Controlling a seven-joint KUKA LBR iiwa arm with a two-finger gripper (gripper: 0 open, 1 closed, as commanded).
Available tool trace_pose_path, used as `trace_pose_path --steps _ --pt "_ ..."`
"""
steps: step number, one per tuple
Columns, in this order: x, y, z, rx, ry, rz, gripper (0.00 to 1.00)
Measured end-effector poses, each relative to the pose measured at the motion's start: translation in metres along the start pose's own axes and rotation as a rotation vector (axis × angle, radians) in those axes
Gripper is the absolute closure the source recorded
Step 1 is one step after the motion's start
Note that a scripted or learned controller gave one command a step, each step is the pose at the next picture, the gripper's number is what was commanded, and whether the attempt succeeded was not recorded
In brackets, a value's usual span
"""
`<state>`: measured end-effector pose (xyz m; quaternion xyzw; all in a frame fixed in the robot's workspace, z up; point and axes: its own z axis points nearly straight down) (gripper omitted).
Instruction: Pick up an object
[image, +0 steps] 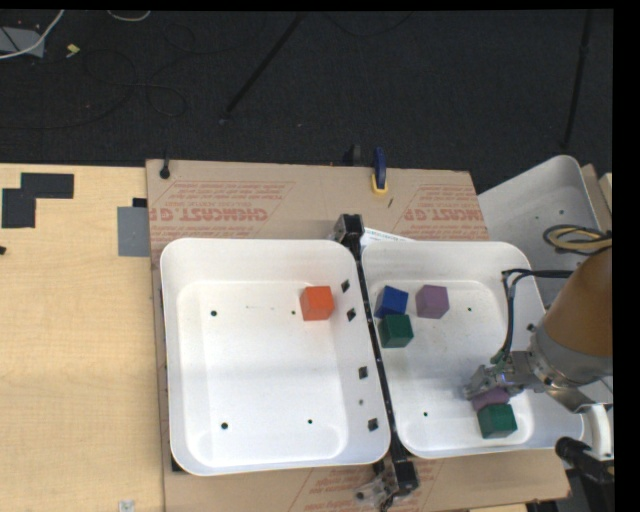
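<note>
Looking down from the camera view, I saw the gripper (492, 384) low in the right bin (450, 440), near its right wall. A purple block (491, 398) sat right at the fingertips; I couldn't tell whether the fingers were apart or clamped on it. A green block (497, 421) touched the purple one just on the near side of the tool. Well off to the tool's left sat a blue cube (393, 300), a dark green cube (397, 330) and a purple cube (432, 301). Farther left, an orange cube (317, 303) lay in the left bin (200, 440).
</note>
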<state>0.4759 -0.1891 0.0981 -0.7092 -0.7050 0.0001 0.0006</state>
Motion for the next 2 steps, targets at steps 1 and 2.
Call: trace_pose_path --steps 1,2 --pt "0.105 0.010 -0.064 -0.003 0.004 -0.017 1.00" --pt "0.172 0.018 -0.129 -0.004 0.003 -0.015 1.00"
